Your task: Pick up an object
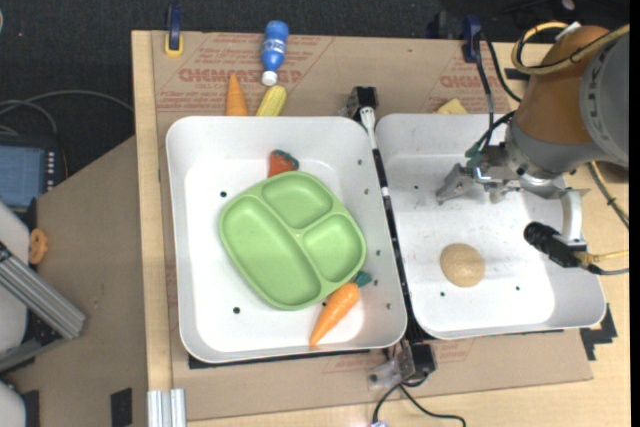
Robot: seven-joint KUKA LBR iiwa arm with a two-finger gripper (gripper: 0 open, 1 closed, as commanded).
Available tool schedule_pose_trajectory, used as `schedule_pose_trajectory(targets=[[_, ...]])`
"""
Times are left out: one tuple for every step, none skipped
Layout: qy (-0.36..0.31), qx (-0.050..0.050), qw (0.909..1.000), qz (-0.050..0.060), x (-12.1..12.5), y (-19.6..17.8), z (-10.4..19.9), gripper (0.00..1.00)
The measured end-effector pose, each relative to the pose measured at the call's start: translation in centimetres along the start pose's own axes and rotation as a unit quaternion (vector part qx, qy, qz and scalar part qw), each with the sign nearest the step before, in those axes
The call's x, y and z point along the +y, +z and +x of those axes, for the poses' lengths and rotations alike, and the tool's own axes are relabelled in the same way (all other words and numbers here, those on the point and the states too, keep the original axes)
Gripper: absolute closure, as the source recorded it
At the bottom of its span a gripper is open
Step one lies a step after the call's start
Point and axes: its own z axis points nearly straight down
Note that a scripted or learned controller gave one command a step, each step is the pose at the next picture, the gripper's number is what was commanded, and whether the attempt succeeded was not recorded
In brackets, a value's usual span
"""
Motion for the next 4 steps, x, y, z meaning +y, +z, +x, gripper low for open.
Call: schedule_pose_trajectory(targets=[[0.0, 0.0, 1.0, 0.0, 0.0, 0.0, 0.0, 0.0], [0.0, 0.0, 1.0, 0.0, 0.0, 0.0, 0.0, 0.0], [0.0, 0.0, 1.0, 0.0, 0.0, 0.0, 0.0, 0.0], [0.0, 0.0, 1.0, 0.0, 0.0, 0.0, 0.0, 0.0]])
